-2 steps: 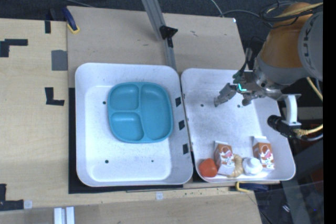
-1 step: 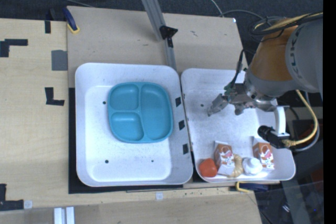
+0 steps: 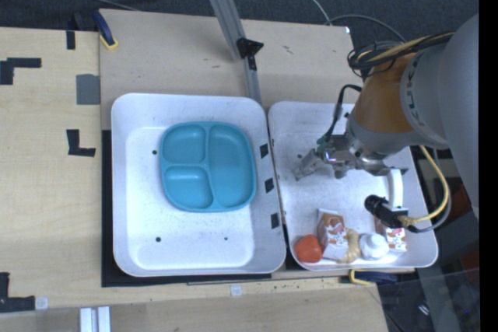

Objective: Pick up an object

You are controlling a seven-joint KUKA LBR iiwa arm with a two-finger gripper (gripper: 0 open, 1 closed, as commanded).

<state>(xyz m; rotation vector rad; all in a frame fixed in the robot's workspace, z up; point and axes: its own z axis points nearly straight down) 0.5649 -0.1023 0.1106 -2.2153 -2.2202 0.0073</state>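
My gripper (image 3: 313, 161) hangs over the middle of the right bin (image 3: 289, 128), its grey fingers (image 3: 303, 167) spread open toward the left with nothing between them. The loose objects lie apart from it along the bin's near edge: a red-orange ball (image 3: 309, 248), a small red-and-white carton (image 3: 333, 233), a beige piece (image 3: 354, 246) and a white bottle (image 3: 377, 246) with a printed label. The bare bin floor lies under the fingers.
The left bin (image 3: 132, 167) holds a teal divided plate (image 3: 208, 166). A grey metal post (image 3: 226, 4) slants down to the seam between the bins. The arm's grey and orange body (image 3: 397, 105) with black and yellow cables covers the right bin's right side.
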